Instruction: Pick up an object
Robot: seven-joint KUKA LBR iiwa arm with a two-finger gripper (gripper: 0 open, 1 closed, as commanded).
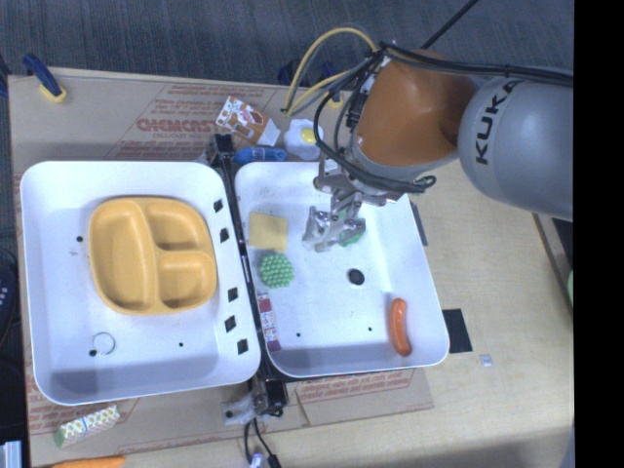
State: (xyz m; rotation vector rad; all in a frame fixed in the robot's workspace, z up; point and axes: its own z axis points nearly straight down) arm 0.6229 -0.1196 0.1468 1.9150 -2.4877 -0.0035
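Note:
My gripper [330,230] hangs low over the upper middle of the right bin [419,261], under the orange wrist band. A small green object [355,229] peeks out just to its right, partly hidden by it; whether it is held is unclear. A yellow square block [268,230] lies to the gripper's left. A green bumpy ball [276,270] sits below that block. An orange sausage [398,326] lies near the bin's lower right corner. A small dark round piece [356,278] rests below the gripper.
The left bin [39,261] holds a yellow divided plate [151,253]. Small packets and a yellow-and-blue item [283,144] lie on the cardboard behind the bins. Cables loop above the wrist.

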